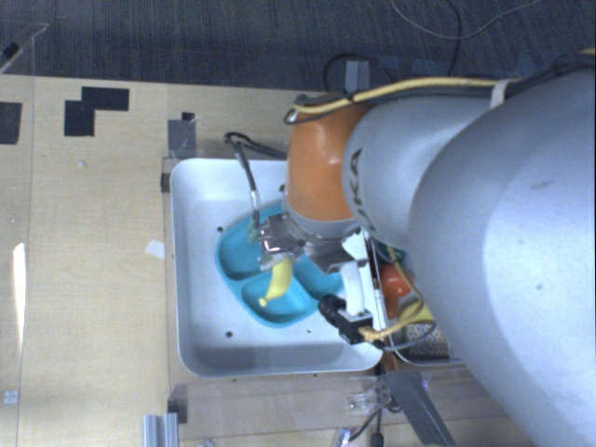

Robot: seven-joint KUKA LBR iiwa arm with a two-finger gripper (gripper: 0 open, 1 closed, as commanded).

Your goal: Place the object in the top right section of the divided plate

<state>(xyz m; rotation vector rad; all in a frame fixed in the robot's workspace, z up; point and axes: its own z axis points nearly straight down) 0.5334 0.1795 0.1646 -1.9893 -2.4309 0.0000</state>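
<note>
1 white bin (pixel 200 277) is seen on the wooden bench (pixel 84 277), and a blue divided plate (pixel 244 259) lies inside it, toward the bin's right half. The plate is partly covered by the grey arm (pixel 484 240) with its orange band (pixel 317 170), which is extended in from the right and hangs over the plate's right side. The gripper (pixel 272 247) is positioned over the middle of the plate. A yellow banana-shaped object (pixel 277 282) is seen just below the gripper, upright and slightly tilted, over the plate's lower section. Whether the object is clamped or merely resting in the plate cannot be told (the fingertips are hidden by the wrist hardware), and the claw's state cannot be told either. An orange-red item (pixel 396 285) is noted to the right, mostly hidden beneath the arm. Black tape marks (pixel 93 108) are fixed on the bench's upper left.
</note>
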